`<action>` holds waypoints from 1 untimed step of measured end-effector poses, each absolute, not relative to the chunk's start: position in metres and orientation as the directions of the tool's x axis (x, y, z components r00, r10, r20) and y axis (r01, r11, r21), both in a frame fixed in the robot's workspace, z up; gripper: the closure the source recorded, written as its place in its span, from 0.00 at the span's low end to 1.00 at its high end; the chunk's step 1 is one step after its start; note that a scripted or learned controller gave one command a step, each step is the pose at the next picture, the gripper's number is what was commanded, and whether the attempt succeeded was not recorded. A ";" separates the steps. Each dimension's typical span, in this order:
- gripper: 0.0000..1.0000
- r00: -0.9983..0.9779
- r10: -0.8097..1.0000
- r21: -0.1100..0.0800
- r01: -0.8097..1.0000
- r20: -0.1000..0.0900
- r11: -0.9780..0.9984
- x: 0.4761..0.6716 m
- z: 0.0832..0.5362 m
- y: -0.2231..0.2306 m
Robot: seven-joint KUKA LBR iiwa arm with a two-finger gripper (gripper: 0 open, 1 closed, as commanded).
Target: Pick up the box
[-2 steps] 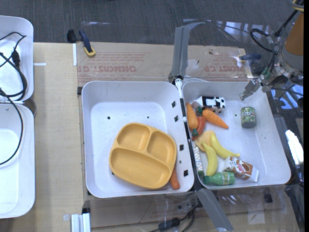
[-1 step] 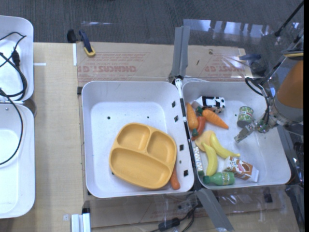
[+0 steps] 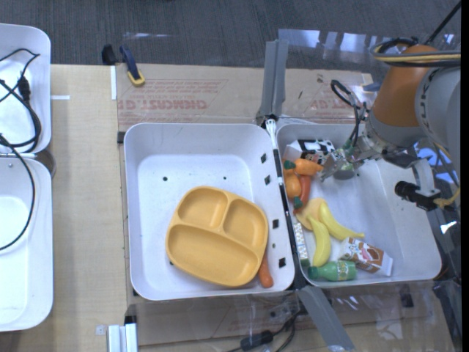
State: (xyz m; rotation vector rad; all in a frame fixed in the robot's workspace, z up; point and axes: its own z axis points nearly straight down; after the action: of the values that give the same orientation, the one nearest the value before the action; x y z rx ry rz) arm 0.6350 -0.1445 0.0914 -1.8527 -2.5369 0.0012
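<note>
The arm (image 3: 432,97) is smooth and rounded, its shell light grey; a broad orange band (image 3: 396,94) wraps the segment above the wrist; a yellow-edged ring caps that band. Thin black cables (image 3: 350,101) loop beside the wrist; the gripper (image 3: 341,166) is small, of dull grey metal with dark parts.

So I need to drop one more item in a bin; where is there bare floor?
Left bin: bare along its back and left, around the yellow divided plate. Right bin: bare at its right, beyond the bananas. Its left wall is crowded with the carrot, bananas and green bottle.
</note>
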 end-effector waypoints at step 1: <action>0.00 -0.405 0.914 0.000 0.914 -0.001 0.405 0.570 0.092 -0.172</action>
State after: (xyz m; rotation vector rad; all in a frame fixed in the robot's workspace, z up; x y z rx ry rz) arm 0.5697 -0.1723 0.0922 -1.7144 -2.6340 0.0004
